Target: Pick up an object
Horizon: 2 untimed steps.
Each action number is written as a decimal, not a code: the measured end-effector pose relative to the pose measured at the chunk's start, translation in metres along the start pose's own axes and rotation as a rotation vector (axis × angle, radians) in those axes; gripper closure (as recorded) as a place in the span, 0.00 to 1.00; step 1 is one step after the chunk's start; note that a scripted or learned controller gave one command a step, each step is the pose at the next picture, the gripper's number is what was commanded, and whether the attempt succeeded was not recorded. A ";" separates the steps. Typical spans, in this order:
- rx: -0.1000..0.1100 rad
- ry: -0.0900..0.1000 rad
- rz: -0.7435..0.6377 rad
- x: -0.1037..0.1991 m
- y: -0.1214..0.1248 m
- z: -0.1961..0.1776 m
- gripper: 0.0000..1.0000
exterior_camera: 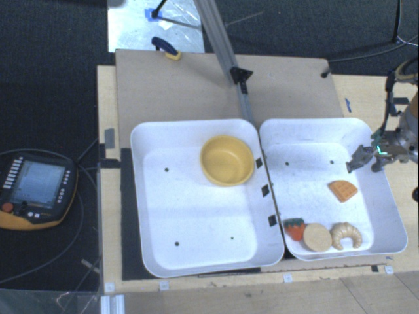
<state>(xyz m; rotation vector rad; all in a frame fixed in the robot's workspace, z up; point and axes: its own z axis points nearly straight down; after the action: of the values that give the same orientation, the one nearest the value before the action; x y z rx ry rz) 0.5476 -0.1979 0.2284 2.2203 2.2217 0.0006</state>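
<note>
Gripper (pixel 368 160) jaws apart, holding nothing, above right bin (pixel 308 135); waffle piece (pixel 343 190) lies just below-left.

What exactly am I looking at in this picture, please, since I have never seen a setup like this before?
This is one camera fixed above a bench, looking down at a slant. At the right edge a robot arm reaches in; its gripper hangs over the right bin, with nothing visible between its fingers. That bin holds an orange waffle-like piece, a croissant, a round tan disc and a small red and green item. The left bin holds a yellow bowl. The handheld controller lies on the floor.
</note>
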 end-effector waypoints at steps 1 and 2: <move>0.000 0.000 0.000 0.000 0.000 0.000 0.00; 0.005 0.001 0.001 -0.005 -0.004 0.060 0.00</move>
<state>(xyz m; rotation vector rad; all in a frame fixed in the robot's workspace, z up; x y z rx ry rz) 0.5432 -0.2033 0.1684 2.2243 2.2233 -0.0033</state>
